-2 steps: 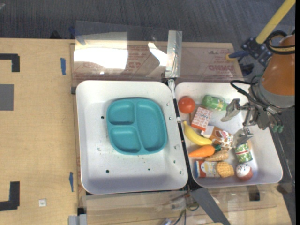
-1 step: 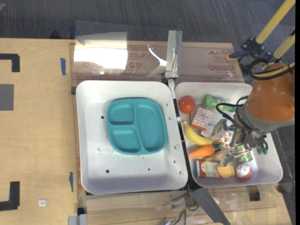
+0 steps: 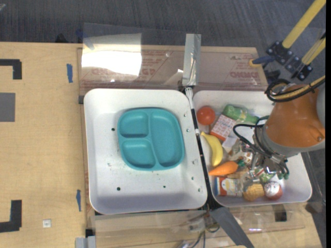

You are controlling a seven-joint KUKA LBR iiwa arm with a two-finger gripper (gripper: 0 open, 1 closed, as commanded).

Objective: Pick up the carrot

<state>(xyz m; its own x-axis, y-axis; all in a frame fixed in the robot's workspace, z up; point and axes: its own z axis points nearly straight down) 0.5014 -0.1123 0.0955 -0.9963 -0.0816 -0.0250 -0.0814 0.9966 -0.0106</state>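
Arm (image 3: 295, 120) reaching in from right, bent low over right bin (image 3: 305, 182) — beside carrot (image 3: 224, 169)

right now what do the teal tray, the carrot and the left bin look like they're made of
Teal tray: likely molded plastic, smooth with a soft sheen, three compartments formed in one piece.
Carrot: probably plastic toy food, judging by its even orange and slight gloss, though real can't be ruled out.
Left bin: seems thin white plastic, with rounded corners, a raised rim and dull finish.
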